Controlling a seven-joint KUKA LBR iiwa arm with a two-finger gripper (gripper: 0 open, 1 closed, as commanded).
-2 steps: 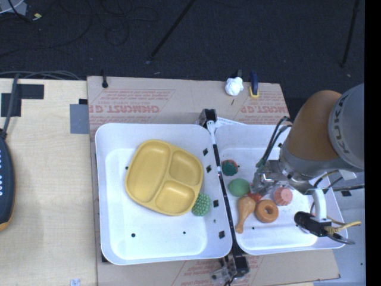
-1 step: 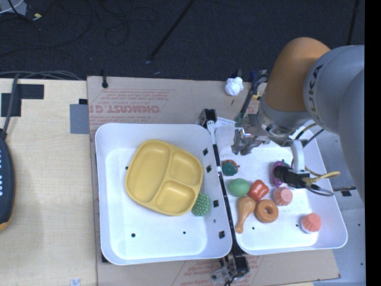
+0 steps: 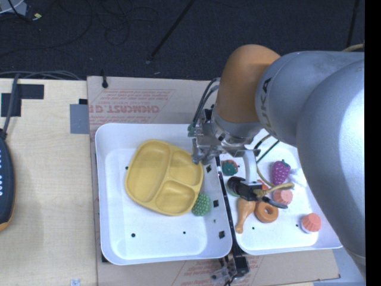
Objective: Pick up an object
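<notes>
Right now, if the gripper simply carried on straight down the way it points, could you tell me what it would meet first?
Most likely the right rim of the yellow divided plate in the left bin: the gripper hangs above that edge. Depth is hard to judge from this slanted view, so it might instead just miss the plate and land on the bin floor by the divider.

Robot lab — arm (image 3: 309,118), bins (image 3: 113,219), cables (image 3: 89,16)

Yellow divided plastic plate (image 3: 162,177) in 1 of 2 white bins (image 3: 113,159), bumpy green ball (image 3: 201,204) beside it, purple grape cluster (image 3: 280,172), orange doughnut ring (image 3: 266,212).
</notes>
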